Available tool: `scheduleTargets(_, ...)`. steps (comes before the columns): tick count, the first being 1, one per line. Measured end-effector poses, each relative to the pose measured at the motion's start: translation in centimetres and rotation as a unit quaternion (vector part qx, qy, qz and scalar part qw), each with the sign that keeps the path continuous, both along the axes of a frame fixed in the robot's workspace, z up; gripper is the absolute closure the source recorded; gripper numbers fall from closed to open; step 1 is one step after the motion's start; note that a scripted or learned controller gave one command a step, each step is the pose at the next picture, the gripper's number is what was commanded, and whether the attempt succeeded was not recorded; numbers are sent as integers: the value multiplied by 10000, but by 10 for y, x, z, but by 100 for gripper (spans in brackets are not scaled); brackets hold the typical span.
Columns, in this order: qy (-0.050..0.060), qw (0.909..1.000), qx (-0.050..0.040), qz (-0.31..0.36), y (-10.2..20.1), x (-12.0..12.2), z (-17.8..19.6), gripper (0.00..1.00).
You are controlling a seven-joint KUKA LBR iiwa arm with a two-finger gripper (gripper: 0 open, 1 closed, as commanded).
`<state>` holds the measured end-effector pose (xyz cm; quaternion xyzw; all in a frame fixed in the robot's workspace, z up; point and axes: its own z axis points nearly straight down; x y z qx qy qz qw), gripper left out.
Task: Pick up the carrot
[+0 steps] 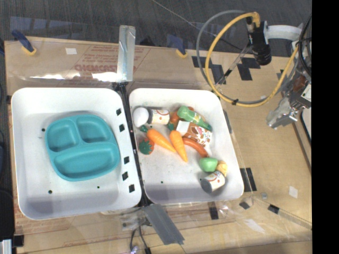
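Note:
Two orange carrots lie side by side in the right bin (159, 192). One carrot (160, 140) has a green leafy end at its left, near the bin's left wall. The other carrot (179, 145) points toward the front. My gripper (279, 118) hangs outside the bins over the bench at the right, well away from the carrots, with nothing seen in it.
Around the carrots lie a white bottle (147, 116), a green bottle with a label (194, 121), a red-orange sausage shape (196, 146), a green fruit (208, 164) and a small can (213, 182). The left bin (32, 197) holds a teal divided plate (81, 146). Yellow cable (222, 30) loops at the back right.

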<state>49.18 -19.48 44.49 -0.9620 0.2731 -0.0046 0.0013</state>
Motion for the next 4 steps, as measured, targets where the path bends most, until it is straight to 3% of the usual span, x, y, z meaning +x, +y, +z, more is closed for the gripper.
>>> scheduleTargets(1, 2, 9908, 2, 1354, -14, 20, -24, 100)
scheduleTargets(2, 5, 9840, 3, 1784, -13, 87, 23, 100)
scheduleTargets(3, 35, 9843, 23, 1764, -16, 14, -46, 100)
scheduleTargets(4, -27, 9835, 39, 1808, -10, 17, -34, 100)
